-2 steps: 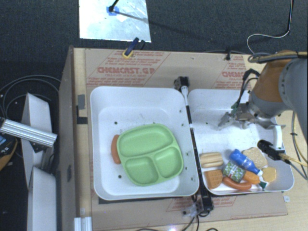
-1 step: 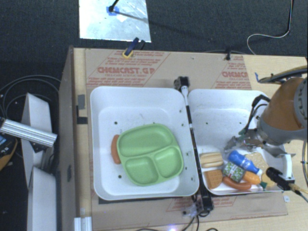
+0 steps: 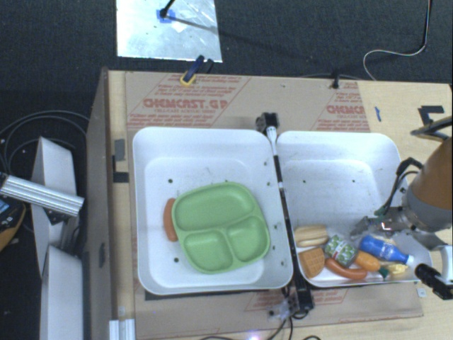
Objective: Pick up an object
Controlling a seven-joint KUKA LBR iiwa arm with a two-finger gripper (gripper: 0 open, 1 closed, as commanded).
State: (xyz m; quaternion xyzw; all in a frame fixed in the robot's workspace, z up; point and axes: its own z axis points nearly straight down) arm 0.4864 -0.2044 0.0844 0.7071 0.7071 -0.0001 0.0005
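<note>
I see gripper (image 3: 382,225) above blue plastic bottle (image 3: 382,248); jaw state unreadable. Risk: crowded toy food pile, fingers may snag orange carrot (image 3: 367,261) instead.

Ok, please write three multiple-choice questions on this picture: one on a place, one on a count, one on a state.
1. Where is the green tray?
A. in the left bin
B. in the right bin
C. on the floor

2. How many compartments has the tray?
A. one
B. three
C. five

3. How does the blue bottle lie?
A. standing upright
B. on its side
C. inside the tray

Answers:
1. A: the tray sits in the left bin, with a red sausage at its left edge.
2. B: one long compartment at the top and two smaller ones below it.
3. B: the bottle lies flat in the right bin, beside the toy food at the front, near the arm.
</note>
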